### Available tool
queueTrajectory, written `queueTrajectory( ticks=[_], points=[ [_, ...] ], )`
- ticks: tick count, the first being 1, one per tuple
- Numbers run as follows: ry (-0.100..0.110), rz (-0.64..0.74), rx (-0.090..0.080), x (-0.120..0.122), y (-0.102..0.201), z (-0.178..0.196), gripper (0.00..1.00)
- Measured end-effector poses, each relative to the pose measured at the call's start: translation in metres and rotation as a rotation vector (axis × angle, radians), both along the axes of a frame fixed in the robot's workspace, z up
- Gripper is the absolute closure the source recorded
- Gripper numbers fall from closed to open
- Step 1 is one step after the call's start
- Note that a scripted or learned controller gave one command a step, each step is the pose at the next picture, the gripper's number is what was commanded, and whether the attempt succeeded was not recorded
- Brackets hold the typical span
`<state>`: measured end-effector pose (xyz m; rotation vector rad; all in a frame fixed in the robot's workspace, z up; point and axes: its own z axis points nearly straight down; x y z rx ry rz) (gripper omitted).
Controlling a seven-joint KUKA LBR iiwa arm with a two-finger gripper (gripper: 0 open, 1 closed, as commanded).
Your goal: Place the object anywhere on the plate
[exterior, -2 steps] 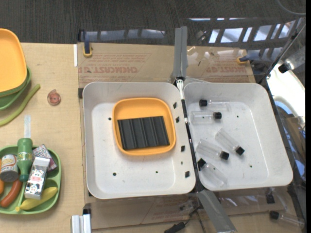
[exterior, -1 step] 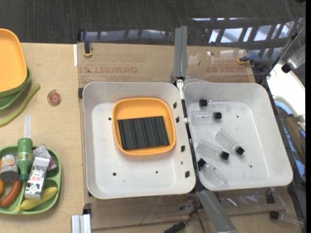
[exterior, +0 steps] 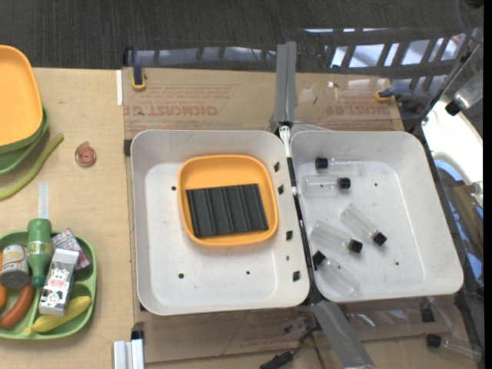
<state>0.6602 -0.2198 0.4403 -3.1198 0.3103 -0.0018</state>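
Cardboard sheeting covers the bench under two shallow white bins set side by side. Toward the back of the left bin (exterior: 154, 275) lies an orange plate (exterior: 227, 166), which carries a dark ribbed pad (exterior: 227, 211). Scattered across the middle and near-left corner of the right bin (exterior: 430, 275) are several clear plastic vials (exterior: 360, 223) with black caps (exterior: 379, 238); one of these looks to be the object. I judge them light, stiff, smooth and prone to roll, so a pinch across the barrel's middle seems safest. I cannot tell how the arm's gripping tool stands.
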Motion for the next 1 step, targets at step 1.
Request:
queueTrajectory(
  ticks=[1],
  points=[
    [-0.001,0.001,0.000,0.0001,0.0002,0.0001,1.00]
  ],
)
